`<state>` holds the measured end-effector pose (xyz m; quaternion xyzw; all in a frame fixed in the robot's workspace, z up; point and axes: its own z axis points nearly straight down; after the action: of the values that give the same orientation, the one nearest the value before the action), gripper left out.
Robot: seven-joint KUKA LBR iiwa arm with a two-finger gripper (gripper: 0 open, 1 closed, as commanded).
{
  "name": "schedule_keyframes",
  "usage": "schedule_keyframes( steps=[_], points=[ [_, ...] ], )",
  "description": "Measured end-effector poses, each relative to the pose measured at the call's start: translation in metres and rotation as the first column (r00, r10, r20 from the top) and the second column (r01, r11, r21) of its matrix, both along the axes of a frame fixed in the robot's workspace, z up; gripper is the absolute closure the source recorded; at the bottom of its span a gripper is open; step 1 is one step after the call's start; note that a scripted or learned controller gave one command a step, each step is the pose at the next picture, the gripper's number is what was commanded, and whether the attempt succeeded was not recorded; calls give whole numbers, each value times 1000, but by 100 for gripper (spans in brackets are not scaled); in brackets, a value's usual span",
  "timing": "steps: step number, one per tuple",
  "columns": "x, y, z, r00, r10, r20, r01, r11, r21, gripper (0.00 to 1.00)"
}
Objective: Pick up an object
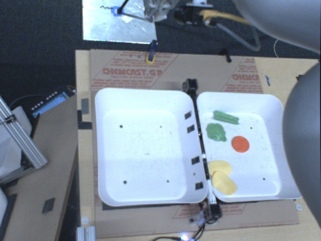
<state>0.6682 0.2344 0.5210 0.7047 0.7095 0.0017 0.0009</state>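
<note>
Orange disc (240,144) lies in the right bin (271,104); nothing picked yet. I must bring my pincer down there; its state I cannot tell.

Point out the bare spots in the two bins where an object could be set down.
The shallow white left bin is bare wall to wall. In the white right bin, space lies right of the round orange disc; the divider side is crowded with green pieces and yellow pieces.
</note>
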Motion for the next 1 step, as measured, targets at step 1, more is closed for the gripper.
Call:
schedule_keyframes(
  steps=[1],
  points=[
    [-30,0,15,1000,-1,-3,1,1000,0,100]
  ],
)
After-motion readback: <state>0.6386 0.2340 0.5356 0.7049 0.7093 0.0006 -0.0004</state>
